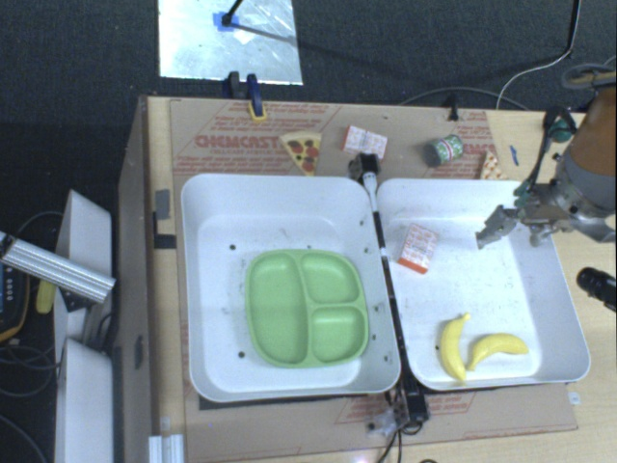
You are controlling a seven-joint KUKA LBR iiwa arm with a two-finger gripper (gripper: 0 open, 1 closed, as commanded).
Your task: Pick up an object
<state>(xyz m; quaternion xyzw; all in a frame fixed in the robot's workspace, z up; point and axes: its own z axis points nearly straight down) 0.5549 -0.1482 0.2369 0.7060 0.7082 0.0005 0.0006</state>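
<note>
The right bin point(554, 297) holds two yellow bananas, one upright point(453, 347) and one lying beside it point(497, 347), near its front edge. A small white-and-red packet point(417, 248) lies at the bin's back left. My gripper point(513, 233) hovers over the back right part of this bin, well right of the packet and behind the bananas. Its fingers are spread open with nothing between them. A green divided plate point(308, 307) sits in the left bin point(207, 258).
Behind the bins on the cardboard lie a toy pizza slice point(303, 150), a white card point(365, 142) and a small green can point(445, 149). A blue clamp point(254, 95) grips the bench's back edge. A black divider point(384, 258) separates the bins.
</note>
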